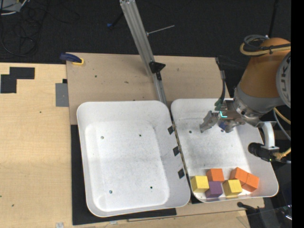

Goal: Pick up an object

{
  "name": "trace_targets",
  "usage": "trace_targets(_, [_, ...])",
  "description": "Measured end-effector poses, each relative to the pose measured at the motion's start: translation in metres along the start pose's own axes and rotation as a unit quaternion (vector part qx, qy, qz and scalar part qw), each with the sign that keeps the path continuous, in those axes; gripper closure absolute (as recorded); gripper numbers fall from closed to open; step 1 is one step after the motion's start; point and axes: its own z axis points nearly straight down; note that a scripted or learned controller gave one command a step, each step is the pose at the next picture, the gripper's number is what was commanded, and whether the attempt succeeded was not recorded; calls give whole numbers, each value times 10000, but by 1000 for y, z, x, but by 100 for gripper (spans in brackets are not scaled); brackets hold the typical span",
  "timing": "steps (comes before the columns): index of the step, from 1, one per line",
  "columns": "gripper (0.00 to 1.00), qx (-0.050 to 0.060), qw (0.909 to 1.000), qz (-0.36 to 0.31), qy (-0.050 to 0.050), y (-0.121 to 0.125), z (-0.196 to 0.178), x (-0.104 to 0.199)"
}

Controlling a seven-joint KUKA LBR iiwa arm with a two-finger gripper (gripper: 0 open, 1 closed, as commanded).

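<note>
Two shallow white bins side by side on a light wooden table [33,141]; left bin [95,113] to the left, right bin [187,109] touching it along a shared edge with three small black clips [175,150] down the seam.

Grey arm with orange band [263,68] reaching in from the right, over the far half of the right bin; end effector [214,121] low over the bin floor, pointing left, with a small green light just behind it. Fingers [207,123] dark and blurred together (too small to judge the gap), so cannot tell how far open; nothing visible between them.

Blocks clustered at the near edge of the right bin, well apart from the end effector: yellow block [200,182] at the left; orange block [215,175] just beside it, slightly farther back; purple block [214,189] nearest the rim, between two yellows; second yellow block [232,187] to its right; larger orange block [246,178] at the right end, tilted against the bin wall. All five lying on the bin floor, touching or nearly touching.

Beyond the bins, a slanted metal rail [140,37] rising from the seam toward the far side; blue-and-yellow clamp [72,58] at the far left corner of the raised board; black cables [19,13] on the dark floor behind.
</note>
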Motion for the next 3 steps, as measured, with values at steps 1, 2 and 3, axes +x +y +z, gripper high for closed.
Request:
trace_targets(1, [0, -25, 10000, 21, -3, 1, -2, -1])
trace_targets(2, [0, 1, 10000, 14, -3, 7, 46, -6])
trace_targets(3, [0, 4, 10000, 13, 2, 11, 99, 2])
